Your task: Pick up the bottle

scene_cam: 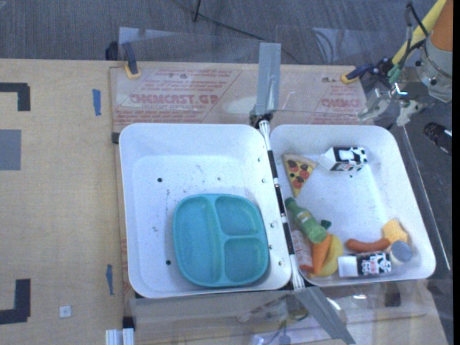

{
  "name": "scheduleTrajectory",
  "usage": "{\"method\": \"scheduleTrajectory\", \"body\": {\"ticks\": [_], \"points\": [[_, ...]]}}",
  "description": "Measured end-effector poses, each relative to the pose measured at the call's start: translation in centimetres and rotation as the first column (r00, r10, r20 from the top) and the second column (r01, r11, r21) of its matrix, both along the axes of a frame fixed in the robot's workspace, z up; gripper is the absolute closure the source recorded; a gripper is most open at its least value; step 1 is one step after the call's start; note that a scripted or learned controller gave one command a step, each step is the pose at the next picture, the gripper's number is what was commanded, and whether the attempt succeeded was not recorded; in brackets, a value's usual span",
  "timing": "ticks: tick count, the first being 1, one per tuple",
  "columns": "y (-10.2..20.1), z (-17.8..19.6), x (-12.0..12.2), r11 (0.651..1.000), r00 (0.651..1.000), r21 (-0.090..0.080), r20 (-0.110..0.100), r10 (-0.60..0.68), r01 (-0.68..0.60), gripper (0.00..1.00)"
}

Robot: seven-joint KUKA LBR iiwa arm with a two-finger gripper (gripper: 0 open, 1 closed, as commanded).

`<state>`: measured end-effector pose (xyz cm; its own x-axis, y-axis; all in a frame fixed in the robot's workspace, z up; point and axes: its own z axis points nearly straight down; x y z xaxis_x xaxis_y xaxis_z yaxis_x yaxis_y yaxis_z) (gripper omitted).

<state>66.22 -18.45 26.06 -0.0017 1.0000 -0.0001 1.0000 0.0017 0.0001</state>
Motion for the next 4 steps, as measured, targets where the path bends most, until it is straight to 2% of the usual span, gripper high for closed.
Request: {"method": "scheduleTrajectory", "body": {"ticks": [1, 2, 3, 4], "points": [[6.0, -13.1, -2.2, 0.977, 0.977, -0.003, 0.006, 0.212, -0.212, 0.00], [8.4, -13.1, -7.3, 0.808, 0.808, 0.001, 0.001, 0.589, -0.589, 0.00], [5.9, -17.1, -14.6, 0.899, 0.899, -0.010, 0.009, 0.439, -0.439, 0.00], [6.9, -17.1, -16.1, 0.999, 0.999, -0.005, 0.014, 0.049, -0.049, 0.00]]}}
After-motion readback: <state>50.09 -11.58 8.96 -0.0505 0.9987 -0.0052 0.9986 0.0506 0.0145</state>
